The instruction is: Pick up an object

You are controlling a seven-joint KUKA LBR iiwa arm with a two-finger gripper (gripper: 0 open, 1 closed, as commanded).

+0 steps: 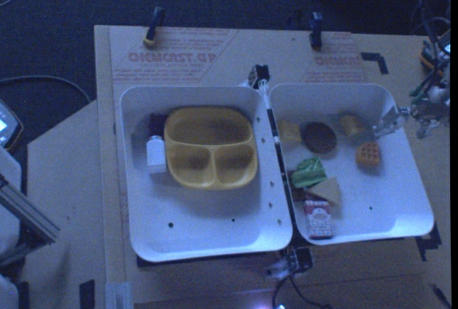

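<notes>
The right bin (401, 193) holds several toy foods: a dark round patty (318, 136), an orange waffle (368, 154), a pale yellow piece (289, 131), a tan piece (350, 124), a green leafy piece (309, 172), a tan wedge (328, 190) and a red box (319, 219). My gripper (392, 121) reaches in over this bin's far right rim, close to the tan piece and above the waffle. The dim light hides what lies under its tip. Nothing is visibly held.
The left bin (207, 229) contains a yellow divided plate (211, 146), a small white bottle (156, 154) and a dark object (155, 122) behind it. Clamps (152, 26) (315, 28) stand at the board's far edge. Cables and hardware crowd the right edge (433, 96).
</notes>
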